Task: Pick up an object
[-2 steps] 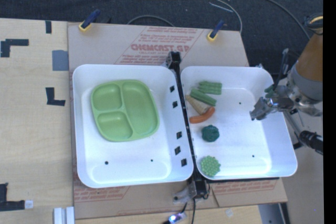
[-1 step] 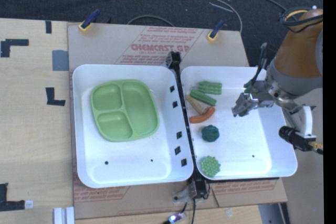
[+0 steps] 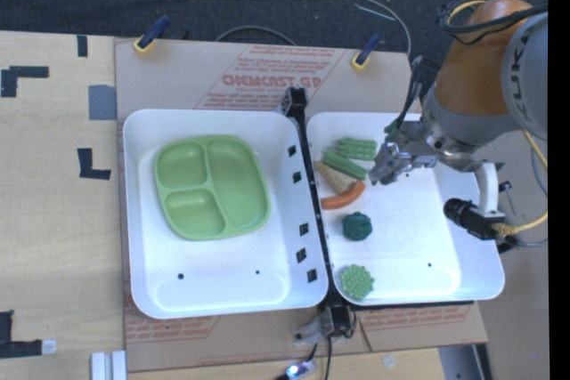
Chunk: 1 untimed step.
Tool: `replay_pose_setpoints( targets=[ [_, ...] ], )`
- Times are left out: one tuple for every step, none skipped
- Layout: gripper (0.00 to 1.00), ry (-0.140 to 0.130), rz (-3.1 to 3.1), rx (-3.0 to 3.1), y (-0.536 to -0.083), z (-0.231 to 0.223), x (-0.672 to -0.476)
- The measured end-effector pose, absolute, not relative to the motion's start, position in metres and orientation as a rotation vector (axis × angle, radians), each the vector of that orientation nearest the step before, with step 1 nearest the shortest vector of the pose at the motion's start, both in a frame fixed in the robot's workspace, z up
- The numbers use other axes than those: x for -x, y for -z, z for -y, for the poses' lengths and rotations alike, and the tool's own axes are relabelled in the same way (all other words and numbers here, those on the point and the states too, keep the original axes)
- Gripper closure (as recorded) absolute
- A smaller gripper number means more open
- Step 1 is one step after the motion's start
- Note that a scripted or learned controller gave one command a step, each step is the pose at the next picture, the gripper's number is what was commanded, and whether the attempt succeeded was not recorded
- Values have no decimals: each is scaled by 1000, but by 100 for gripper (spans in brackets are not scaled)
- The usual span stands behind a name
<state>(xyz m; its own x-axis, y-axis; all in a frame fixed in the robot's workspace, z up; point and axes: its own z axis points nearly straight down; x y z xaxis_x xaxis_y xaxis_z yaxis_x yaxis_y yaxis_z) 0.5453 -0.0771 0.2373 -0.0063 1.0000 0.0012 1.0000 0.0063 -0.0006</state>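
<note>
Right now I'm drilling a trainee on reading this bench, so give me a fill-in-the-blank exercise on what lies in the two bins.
1. The green divided plate lies in the ____ bin as the camera sees it.
2. The plate has ____ compartments.
3. The gripper is over the ____ bin, near the green beans.
4. The carrot beside the dark green broccoli is ____ in colour.

Missing words: left; three; right; orange
</note>
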Motion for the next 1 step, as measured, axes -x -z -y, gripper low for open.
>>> replay_pose_setpoints(
  targets=[
    [100, -1, 2227, 2213, -225, 29, -573]
  ],
)
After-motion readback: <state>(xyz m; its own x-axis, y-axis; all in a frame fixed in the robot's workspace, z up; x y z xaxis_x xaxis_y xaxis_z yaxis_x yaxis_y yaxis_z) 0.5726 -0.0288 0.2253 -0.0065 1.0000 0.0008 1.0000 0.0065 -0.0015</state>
